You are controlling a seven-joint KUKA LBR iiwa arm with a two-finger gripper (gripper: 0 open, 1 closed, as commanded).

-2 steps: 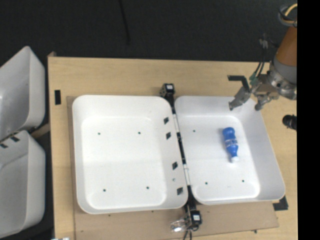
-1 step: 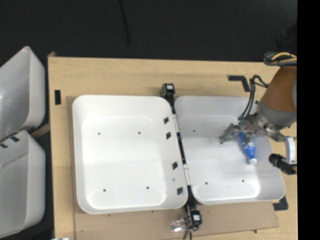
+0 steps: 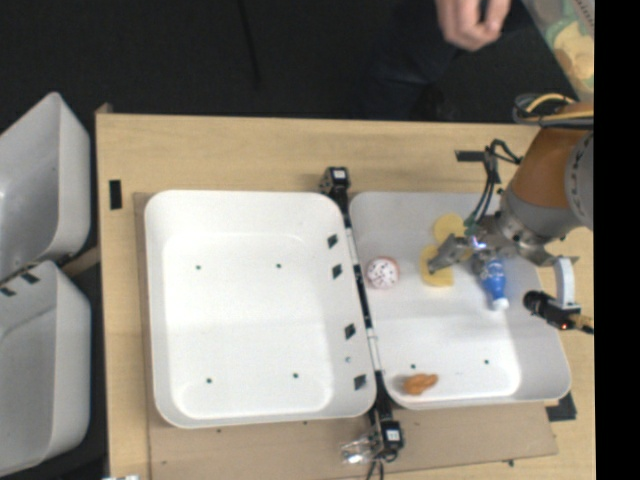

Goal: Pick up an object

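Pincer: low in the right bin, over the yellow piece; grip cannot be told.
Blue bottle: just beside it.
Pink ball: near the divider.
Orange piece: front edge.

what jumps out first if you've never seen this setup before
The eye goes first to the grey and orange arm reaching in from the right, its claw low over a yellow object in the right bin. Close by lie a blue object, a pale round ball near the divider, and a small orange piece by the front edge. A person's hand hangs at the top, beyond the bench.
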